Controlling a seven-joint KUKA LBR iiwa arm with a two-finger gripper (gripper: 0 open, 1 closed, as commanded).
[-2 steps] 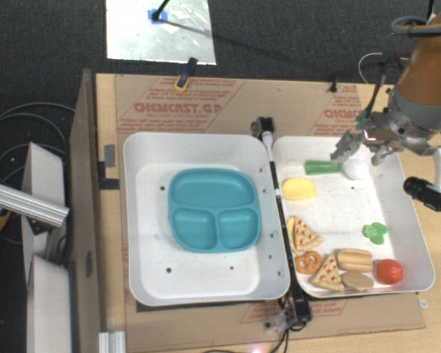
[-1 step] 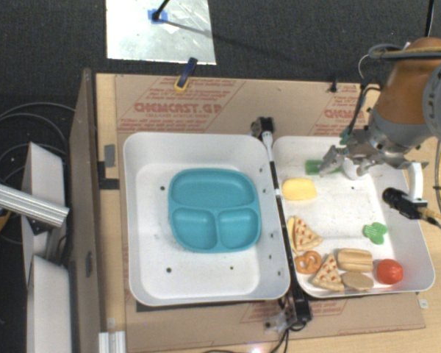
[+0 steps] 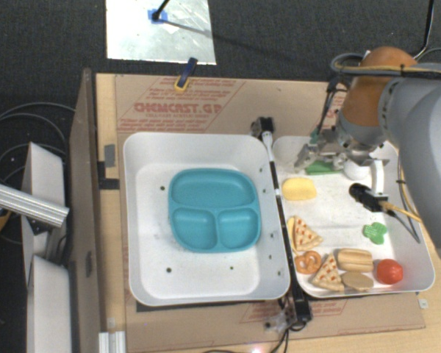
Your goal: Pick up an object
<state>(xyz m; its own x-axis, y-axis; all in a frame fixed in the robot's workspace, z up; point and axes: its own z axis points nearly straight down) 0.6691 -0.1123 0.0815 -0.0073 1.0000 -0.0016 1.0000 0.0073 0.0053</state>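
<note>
white left bin (image 3: 151,219) holds your teal tray (image 3: 213,209); right bin (image 3: 415,267) holds toy food; gripper (image 3: 325,153) over green piece (image 3: 325,168), finger state unclear.

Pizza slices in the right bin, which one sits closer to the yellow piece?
The upper pizza slice, lying just below the yellow piece; the other slice lies lower, beyond the pretzel.

Grey arm (image 3: 419,109), orange wrist band (image 3: 371,94)
</note>
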